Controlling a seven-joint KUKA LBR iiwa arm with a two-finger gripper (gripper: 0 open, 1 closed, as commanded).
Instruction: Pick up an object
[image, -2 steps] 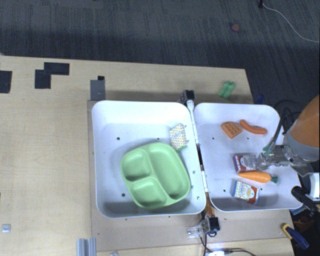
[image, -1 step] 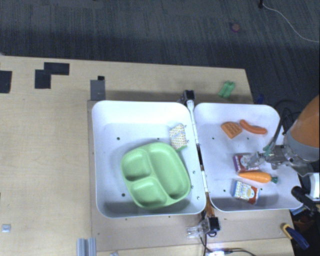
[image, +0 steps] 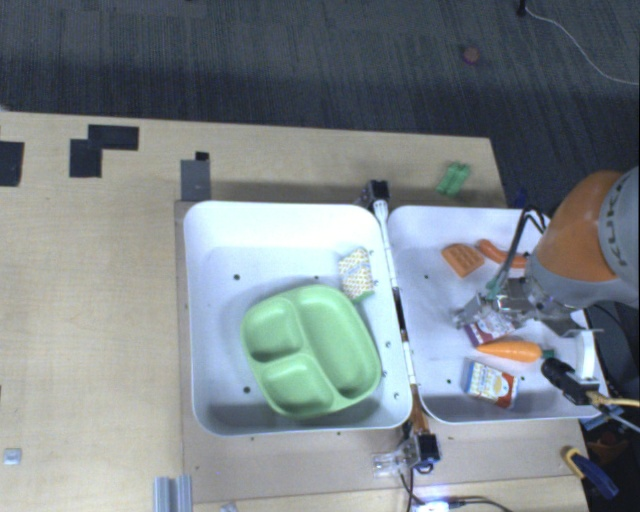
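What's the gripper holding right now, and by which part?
Cannot be told. The gripper is down in the right bin among a crumpled wrapper, just above the carrot. The view is too coarse to show anything between its tips.

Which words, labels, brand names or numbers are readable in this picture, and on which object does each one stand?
None can be read.
Small printed packet in the right bin: colored print, too blurred to read.
Patterned item in the left bin: a pattern, no legible text.
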